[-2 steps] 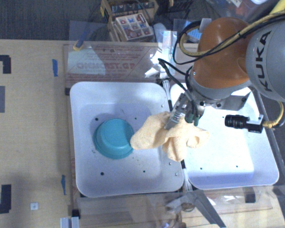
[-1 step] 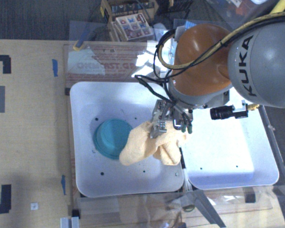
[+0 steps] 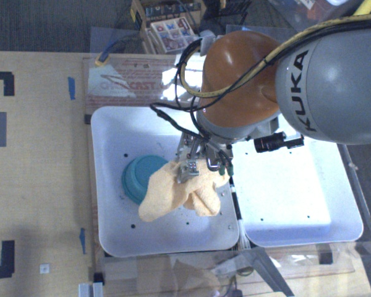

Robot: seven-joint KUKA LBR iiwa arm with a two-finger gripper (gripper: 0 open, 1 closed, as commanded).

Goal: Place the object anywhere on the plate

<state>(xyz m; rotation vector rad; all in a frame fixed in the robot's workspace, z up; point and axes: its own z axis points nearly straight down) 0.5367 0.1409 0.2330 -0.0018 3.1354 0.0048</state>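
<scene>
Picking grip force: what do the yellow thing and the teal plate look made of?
Yellow cloth: soft fabric, matte, likely terry or microfibre; it lies crumpled in limp folds. Teal plate: probably hard plastic, smooth with a dull sheen and clean round rim.

A pale wood-grain worktop (image 3: 37, 184) carries black corner marks (image 3: 3, 82) and small strips of blue tape (image 3: 71, 88). Beyond its far edge lies dark grey floor (image 3: 49, 14), where a cardboard box (image 3: 167, 20) of printed items stands among clutter.
</scene>
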